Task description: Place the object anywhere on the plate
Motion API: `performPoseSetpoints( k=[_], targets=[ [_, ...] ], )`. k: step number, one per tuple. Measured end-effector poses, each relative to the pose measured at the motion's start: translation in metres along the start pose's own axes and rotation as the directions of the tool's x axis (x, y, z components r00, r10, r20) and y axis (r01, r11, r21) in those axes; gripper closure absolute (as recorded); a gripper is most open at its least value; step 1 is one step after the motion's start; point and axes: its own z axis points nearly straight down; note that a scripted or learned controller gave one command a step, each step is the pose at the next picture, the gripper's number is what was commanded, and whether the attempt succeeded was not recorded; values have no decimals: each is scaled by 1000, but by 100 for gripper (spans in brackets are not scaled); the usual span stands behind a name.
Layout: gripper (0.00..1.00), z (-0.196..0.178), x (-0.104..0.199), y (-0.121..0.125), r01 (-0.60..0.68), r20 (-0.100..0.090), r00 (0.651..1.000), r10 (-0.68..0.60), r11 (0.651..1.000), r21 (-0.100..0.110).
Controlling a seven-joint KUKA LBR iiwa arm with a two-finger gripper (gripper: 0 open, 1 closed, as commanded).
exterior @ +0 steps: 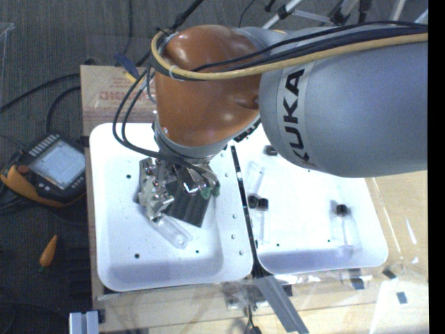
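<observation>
1. Over the left bin [111, 270], the end effector [170, 197] hangs low beneath the arm's orange band [201, 82], metal and black parts bunched close to the white floor. Clenched or released? I cannot tell from this angle.
2. Just below it lies a clear tube [175, 234], and my read is that this is the object to be moved. It lies flat on the bin floor at a slant, its upper end tucked right against the end effector. Whether it is gripped or merely touched I cannot make out.
3. How it looks: transparent, slim, rounded at the lower end, barely standing out from the white plastic. I judge it light, slick and ready to roll.
4. Risks from here: a smooth round tube could squirt sideways under a closing grip or pivot if caught near one end. If lifted off-centre, it may slip out on the way up.
5. Further out, the right bin [313, 259] holds more clear pieces, two with black caps [258, 202] [341, 209]. I can pick out no plate on the tabletop [410, 242], so the drop target is uncertain.
</observation>
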Motion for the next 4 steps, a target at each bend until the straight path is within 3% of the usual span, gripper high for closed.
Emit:
performPoseSetpoints(
  k=[1,2,3,4],
  targets=[
    [100,0,-45,-18,136,2,991,-136,991,1],
    [100,20,-99,-40,370,3,929,-370,929,0],
    [100,-100,-23,-15,472,4,882,-472,882,1],
    [100,-70,-32,-23,794,2,608,-794,608,-1]
  ],
)
